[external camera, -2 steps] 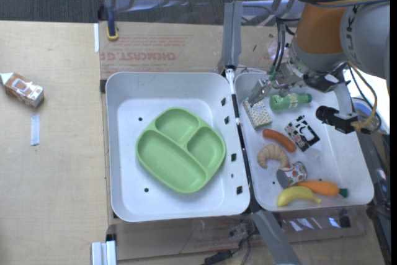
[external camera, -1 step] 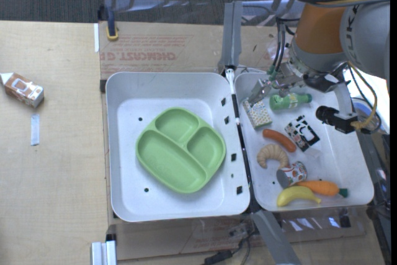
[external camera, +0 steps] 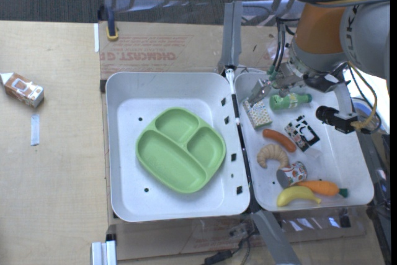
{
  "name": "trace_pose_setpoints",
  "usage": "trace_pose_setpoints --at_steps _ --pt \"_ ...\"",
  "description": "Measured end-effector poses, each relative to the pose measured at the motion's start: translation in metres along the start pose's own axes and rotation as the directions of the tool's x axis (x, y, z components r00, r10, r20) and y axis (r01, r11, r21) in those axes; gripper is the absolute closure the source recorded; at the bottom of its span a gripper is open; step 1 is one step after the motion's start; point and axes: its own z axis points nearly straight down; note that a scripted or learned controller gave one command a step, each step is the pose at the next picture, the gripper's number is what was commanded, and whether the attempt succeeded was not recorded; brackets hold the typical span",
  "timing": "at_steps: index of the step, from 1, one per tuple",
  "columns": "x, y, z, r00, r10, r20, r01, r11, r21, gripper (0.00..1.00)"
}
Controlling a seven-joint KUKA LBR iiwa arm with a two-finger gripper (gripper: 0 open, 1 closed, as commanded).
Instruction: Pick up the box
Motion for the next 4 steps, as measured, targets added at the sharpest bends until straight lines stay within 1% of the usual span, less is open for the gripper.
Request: trace_pose_setpoints --at_steps 1,2,3,4 --pt "0.000 0.000 0.000 1.000 0.000 0.000 0.000 1.000 0.000 0.00" --pt "-0.055 -0.011 0.093 0.995 -0.101 0.006 0.101 0.995 -0.009 0.00" --pt "-0.063 0.011 0.098 0.998 -0.056 -0.030 0.058 0.997 0.050 0.00" --pt "-0.070 0.011 0.087 0.998 -0.054 -0.012 0.055 0.998 0.039 1.00"
